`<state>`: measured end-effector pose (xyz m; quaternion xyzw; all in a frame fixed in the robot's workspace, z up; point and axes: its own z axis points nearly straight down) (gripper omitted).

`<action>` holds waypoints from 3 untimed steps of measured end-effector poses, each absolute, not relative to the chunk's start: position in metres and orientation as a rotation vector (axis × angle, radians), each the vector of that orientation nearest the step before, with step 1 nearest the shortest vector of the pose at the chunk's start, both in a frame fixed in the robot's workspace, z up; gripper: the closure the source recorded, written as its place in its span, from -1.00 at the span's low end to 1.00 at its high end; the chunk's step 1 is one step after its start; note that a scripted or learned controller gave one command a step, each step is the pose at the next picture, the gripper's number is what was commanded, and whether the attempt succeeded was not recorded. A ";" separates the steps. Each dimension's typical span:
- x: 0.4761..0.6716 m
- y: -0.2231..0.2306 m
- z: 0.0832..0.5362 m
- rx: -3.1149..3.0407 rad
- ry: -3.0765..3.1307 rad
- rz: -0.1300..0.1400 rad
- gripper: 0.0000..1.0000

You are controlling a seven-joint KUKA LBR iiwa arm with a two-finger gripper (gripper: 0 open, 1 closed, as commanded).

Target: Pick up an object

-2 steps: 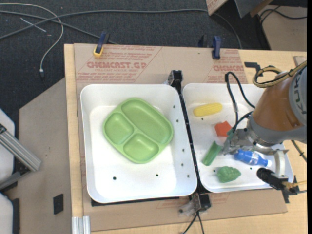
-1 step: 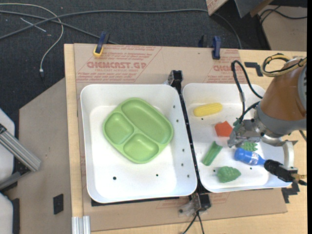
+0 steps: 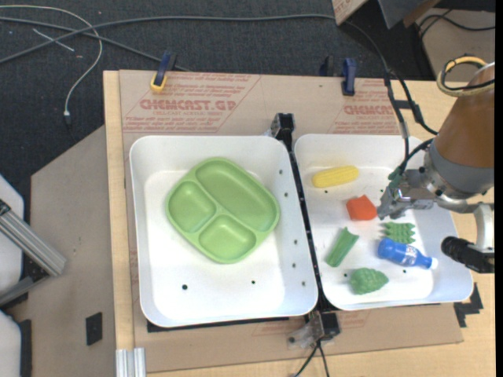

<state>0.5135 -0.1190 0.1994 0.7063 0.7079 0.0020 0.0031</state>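
The end effector [image 3: 391, 204] hangs low in the right bin [image 3: 440, 293], just to the right of the orange block [image 3: 361, 208], which lies near the bin's middle. Whether it is spread or pressed together I cannot tell; nothing shows between its tips. The block sits to the end effector's left in the view, nearly touching, so it looks the likeliest target. Around the block lie 5 others: a yellow corn cob [image 3: 335, 177] above it, a green pepper [image 3: 342, 247] below it, a green leafy toy [image 3: 398, 232], a blue bottle [image 3: 404, 254] and a green broccoli toy [image 3: 367, 280].
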 end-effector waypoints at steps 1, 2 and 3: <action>0.512 -0.116 0.263 2.214 2.218 0.008 1.00; 0.529 -0.068 0.247 2.217 2.228 0.000 1.00; 0.546 -0.029 0.241 2.215 2.227 0.003 1.00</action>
